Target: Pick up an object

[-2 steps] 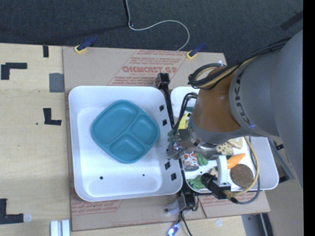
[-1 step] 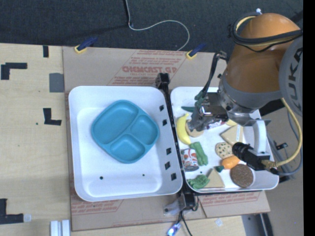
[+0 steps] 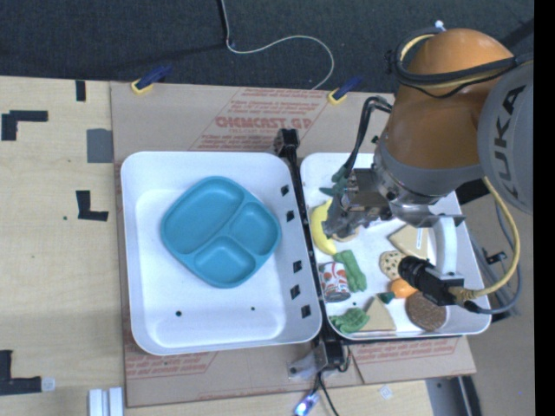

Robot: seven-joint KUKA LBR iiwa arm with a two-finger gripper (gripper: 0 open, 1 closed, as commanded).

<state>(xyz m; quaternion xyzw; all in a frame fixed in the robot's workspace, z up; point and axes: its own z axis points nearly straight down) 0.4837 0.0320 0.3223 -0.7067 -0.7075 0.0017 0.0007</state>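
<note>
The right bin (image 3: pixel 468 323) holds several small play-food items: a yellow banana (image 3: pixel 322 230), a green pod (image 3: pixel 350 268), a small can (image 3: pixel 336 282), a green leafy piece (image 3: pixel 349 321), a brown round cookie (image 3: pixel 427 312), an orange bit (image 3: pixel 400 288) and a pale cracker (image 3: pixel 392 263). My gripper (image 3: pixel 347 219) hangs low over the left part of this bin, right beside the banana. Its fingers are dark and blend together against the bin contents. The arm's orange band and grey wrist cover the bin's upper half.
The left bin (image 3: pixel 143 232) carries a blue divided plate (image 3: pixel 221 230). A black divider with clips runs between the two bins (image 3: pixel 297 232). A white cable (image 3: pixel 277 46) loops behind the bins on the cardboard sheet.
</note>
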